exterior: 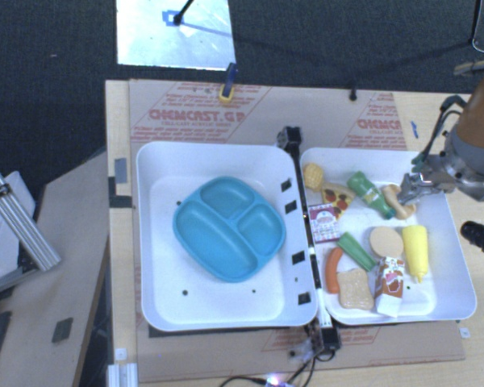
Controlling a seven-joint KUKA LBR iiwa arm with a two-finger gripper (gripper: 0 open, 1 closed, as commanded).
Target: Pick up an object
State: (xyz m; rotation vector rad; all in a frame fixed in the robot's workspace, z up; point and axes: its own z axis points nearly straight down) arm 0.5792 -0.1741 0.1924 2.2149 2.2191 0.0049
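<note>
Over the far right part of the right bin (460,297), the gripper (420,182) hangs at the end of the grey arm that comes in from the right, its tip low among the toy food. Whether it is open or closed I cannot tell at this angle, and nothing can be seen held in it. The closest thing is a small tan bun-like piece (400,202), lying just near and left of the tip, close enough that the two may be touching. A green bottle (369,194) lies just left of that piece, its long axis running from far-left to near-right. A yellow bottle (415,251) lies nearer, well below the tip, with its length running near to far. Judged from this, the tan piece is the likeliest target: the coming move would need only a slight shift left and toward the near side, then a straight drop. The crowding is the risk, since the green bottle sits tight against it. The blue plate (228,228) in the left bin (157,297) is well apart.
</note>
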